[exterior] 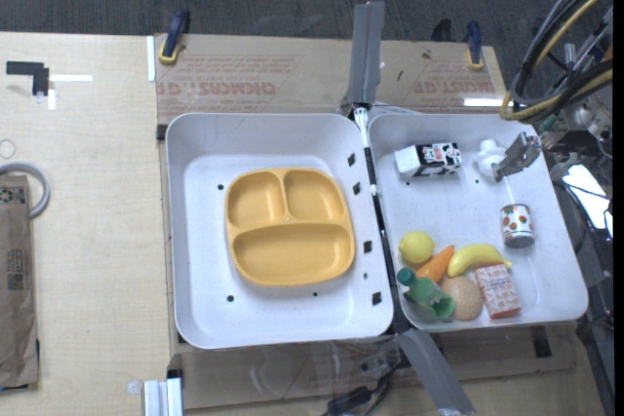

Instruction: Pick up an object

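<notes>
I read the gripper (pixel 515 156) as over the right bin (pixel 565 239), clenched state indiscernible. White piece (pixel 488 157) just beside it, likely target; can (pixel 517 225) sits below.

yellow plate (pixel 290 227) in left bin (pixel 195 307), toys right

Left bin (pixel 195 307): yellow divided plate (pixel 290 225) fills the middle, bare floor around it; right bin (pixel 565 239): centre open between milk carton (pixel 429 159) and can (pixel 517 225); front corner jammed — lemon (pixel 416 246), carrot (pixel 438 263), banana (pixel 478 257), red box (pixel 498 292) touching; gripper (pixel 514 156) at back-right.
</notes>
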`<state>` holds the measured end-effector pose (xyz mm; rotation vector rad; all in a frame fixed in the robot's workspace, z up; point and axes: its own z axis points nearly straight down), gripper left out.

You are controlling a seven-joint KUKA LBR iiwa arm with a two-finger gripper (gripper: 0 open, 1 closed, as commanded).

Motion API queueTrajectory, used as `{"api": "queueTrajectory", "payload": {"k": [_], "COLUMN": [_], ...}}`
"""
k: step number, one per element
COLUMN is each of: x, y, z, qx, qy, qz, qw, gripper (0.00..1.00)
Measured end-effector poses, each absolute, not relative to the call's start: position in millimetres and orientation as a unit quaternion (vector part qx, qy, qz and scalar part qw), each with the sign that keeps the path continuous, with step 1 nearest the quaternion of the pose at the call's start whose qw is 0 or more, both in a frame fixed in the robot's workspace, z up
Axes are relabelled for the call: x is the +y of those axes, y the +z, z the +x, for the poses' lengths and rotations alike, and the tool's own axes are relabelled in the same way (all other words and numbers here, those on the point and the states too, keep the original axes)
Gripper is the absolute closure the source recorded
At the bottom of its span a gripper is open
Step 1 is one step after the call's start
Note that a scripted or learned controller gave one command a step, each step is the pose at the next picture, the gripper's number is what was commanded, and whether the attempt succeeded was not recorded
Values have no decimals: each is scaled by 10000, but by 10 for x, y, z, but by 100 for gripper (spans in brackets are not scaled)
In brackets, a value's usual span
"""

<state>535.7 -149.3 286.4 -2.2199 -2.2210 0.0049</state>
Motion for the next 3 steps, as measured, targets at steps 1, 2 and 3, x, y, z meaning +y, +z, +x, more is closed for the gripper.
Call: {"api": "queueTrajectory", "payload": {"k": [1, 2, 3], "x": [-1493, -1279, -1087], "y": [2864, 1864, 1004], "z": [5357, 4804, 4836], "qx": [-7073, -7326, -8619], "qy": [15, 14, -43], "qz": [-7069, -6807, -5070], "qw": [7, 12, -82], "gripper": [0, 0, 0]}}
